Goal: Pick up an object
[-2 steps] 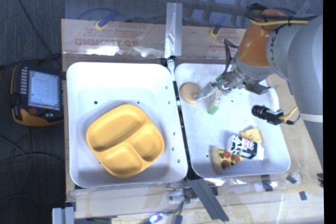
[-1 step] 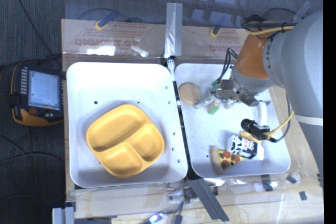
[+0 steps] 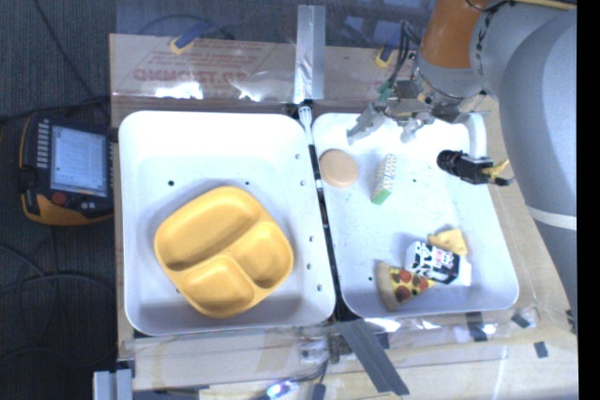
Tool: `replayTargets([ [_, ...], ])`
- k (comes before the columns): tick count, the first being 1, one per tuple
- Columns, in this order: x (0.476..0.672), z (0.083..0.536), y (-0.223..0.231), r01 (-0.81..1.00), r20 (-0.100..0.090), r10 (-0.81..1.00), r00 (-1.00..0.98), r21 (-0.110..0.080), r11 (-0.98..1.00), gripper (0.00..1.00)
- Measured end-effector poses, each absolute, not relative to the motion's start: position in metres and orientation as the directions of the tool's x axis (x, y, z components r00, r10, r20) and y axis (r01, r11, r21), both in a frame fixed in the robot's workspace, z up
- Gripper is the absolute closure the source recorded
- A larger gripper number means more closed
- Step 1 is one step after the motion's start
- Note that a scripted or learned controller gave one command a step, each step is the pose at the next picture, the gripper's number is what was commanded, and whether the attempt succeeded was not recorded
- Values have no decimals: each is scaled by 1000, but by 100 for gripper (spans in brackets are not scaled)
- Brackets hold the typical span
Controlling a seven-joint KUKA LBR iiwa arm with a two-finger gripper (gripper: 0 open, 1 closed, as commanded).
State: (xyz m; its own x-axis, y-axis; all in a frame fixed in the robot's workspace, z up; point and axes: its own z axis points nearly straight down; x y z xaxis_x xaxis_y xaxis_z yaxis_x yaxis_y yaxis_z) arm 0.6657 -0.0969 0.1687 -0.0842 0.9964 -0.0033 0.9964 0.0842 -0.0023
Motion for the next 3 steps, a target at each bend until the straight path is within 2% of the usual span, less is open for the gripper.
replayTargets([
  [1,633,99,-138,997,-3,997,-77,-6,77,0],
  [2,633,106,-138,997,-4,997,-78,-8,78,100],
  [3,655,201,-98,997,-3,997,82,-4,-82,100],
])
